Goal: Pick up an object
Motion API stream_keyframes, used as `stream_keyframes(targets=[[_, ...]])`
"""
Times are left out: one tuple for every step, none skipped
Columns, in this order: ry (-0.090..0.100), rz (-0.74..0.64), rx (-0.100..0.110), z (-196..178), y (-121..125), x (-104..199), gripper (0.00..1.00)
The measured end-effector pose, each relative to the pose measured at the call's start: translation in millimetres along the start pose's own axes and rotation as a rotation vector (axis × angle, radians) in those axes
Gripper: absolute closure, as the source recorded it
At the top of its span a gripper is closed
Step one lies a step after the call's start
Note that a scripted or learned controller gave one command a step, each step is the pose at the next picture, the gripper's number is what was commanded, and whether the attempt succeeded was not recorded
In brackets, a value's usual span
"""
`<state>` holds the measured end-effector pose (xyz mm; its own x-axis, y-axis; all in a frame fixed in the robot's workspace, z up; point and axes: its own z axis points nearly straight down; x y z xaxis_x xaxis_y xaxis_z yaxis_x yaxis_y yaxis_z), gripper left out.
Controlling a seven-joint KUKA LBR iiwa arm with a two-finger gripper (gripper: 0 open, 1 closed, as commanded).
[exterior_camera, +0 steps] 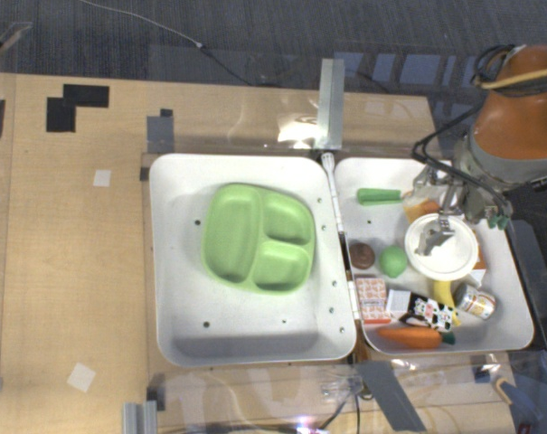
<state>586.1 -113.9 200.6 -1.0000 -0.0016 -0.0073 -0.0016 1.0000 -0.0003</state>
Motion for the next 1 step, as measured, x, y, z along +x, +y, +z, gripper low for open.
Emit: stream_keyframes(targets=[[-0.008, -0.064, 0.002, 101.3, -30.5, -14.3, 0.0]])
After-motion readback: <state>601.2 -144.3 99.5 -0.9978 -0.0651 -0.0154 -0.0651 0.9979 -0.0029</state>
